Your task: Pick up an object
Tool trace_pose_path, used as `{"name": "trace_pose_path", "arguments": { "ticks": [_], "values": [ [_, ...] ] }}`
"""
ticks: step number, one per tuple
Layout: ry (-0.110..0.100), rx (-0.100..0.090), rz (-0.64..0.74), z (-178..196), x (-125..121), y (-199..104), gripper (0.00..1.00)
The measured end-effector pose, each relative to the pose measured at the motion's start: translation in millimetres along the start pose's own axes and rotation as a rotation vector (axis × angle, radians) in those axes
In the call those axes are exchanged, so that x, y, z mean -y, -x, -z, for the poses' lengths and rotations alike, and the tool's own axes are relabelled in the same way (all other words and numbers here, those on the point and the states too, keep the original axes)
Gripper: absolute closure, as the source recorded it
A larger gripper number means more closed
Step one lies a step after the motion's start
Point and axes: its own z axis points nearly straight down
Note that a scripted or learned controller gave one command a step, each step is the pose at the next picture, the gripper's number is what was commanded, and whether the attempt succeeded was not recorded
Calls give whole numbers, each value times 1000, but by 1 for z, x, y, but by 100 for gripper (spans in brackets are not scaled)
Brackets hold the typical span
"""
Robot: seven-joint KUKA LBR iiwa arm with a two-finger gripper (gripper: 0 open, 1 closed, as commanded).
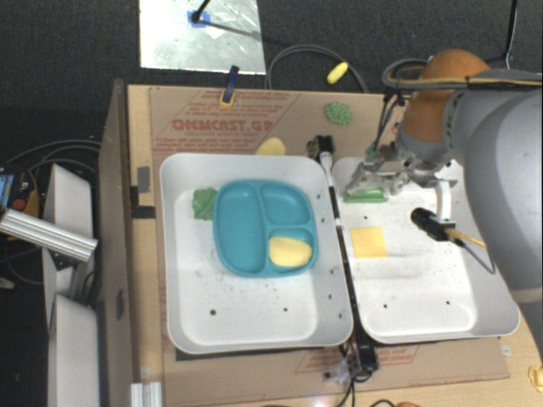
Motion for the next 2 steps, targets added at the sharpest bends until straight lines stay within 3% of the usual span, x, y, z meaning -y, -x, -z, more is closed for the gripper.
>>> {"name": "trace_pose_path", "arguments": {
  "ticks": [1,2],
  "values": [
    [-6,0,-12,1,54,47,0],
    [2,2,-5,13,50,45,100]
  ]
}}
